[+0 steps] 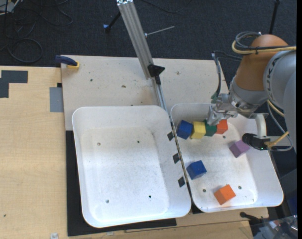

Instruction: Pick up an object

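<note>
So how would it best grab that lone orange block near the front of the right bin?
Probably from straight above, closing on two opposite flat sides. The orange block sits alone on the bin floor, rotated a little, so the end effector would need to turn to match its faces. Open space surrounds it.

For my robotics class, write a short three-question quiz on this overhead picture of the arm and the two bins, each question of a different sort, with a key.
1. True or false: all the blocks lie in the right bin.
2. Which block lies nearest the front edge of that bin? A. purple block B. orange block C. yellow block
3. Fill in: the gripper is above a row of touching blocks whose left end is a ____ block.

Key
1. True; the left bin holds none.
2. B
3. Blue: the row runs from the blue block through yellow and the green block to the red-orange block. Another blue block lies apart.
</note>
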